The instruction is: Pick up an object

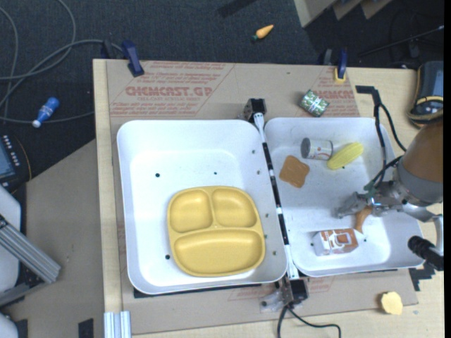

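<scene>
Reaching into the right bin (394, 255), the gripper (361, 212) hovers over an orange carrot-like piece (360, 221); its grip cannot be told. Crowding the nearby carton (336, 241) risks a glancing miss.

The grey KUKA arm (423, 182) shows a rounded, smooth casing topped by a broad orange band (428, 153) above the wrist. Below it sits a metallic silver two-finger gripper (358, 206) of slim angular parts, with a dark cable beside it.
</scene>
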Controlling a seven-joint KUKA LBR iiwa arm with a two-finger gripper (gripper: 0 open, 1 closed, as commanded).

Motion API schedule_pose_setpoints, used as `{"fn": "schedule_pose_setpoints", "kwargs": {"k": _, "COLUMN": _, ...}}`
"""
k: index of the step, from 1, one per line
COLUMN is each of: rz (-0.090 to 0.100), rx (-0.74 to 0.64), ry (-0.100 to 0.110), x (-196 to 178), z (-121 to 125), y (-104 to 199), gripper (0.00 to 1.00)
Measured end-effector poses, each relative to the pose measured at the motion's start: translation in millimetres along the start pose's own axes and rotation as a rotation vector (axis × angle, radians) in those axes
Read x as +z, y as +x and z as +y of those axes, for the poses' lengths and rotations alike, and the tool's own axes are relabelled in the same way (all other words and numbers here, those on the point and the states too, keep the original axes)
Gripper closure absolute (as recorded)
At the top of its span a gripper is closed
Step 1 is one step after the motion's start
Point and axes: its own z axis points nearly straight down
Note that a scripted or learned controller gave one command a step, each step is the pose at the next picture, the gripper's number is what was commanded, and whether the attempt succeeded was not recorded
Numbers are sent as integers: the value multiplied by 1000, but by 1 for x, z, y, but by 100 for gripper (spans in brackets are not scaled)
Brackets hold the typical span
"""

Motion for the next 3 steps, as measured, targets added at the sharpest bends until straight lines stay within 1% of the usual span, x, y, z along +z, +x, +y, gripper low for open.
{"fn": "schedule_pose_setpoints", "kwargs": {"k": 1, "rz": -6, "rx": 3, "ry": -10, "x": -17, "z": 2, "y": -2, "gripper": 100}}
{"fn": "schedule_pose_setpoints", "kwargs": {"k": 2, "rz": -5, "rx": -3, "ry": -10, "x": -3, "z": 30, "y": 60, "gripper": 100}}
{"fn": "schedule_pose_setpoints", "kwargs": {"k": 3, "rz": -4, "rx": -6, "ry": -20, "x": -111, "z": 42, "y": 124, "gripper": 100}}
